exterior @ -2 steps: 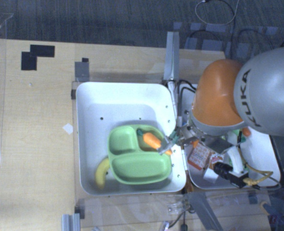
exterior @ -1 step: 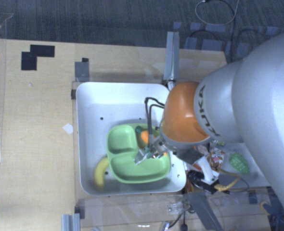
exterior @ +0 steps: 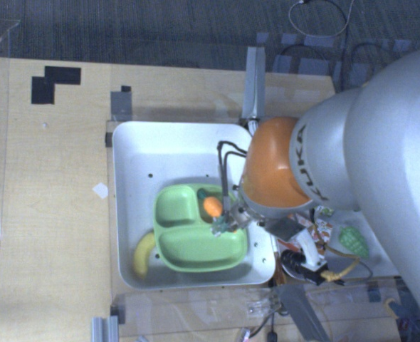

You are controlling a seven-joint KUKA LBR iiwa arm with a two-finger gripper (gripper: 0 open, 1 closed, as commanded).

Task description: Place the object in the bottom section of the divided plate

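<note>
A green divided plate [exterior: 196, 251] lies in the left white bin [exterior: 135, 162], toward its front. An orange object [exterior: 212, 206] with a dark green end rests in the plate's upper right section. My gripper [exterior: 225, 224] hangs just below and to the right of it, over the ridge between that section and the wide bottom section. The orange-banded wrist hides most of the gripper from above. Nothing shows in the bottom section.
A yellow banana [exterior: 143, 254] lies on the bin floor against the plate's left edge. In the right bin, mostly hidden by the arm, sit a green bumpy object [exterior: 352, 241] and a colourful packet [exterior: 319, 231]. The back half of the left bin is bare floor.
</note>
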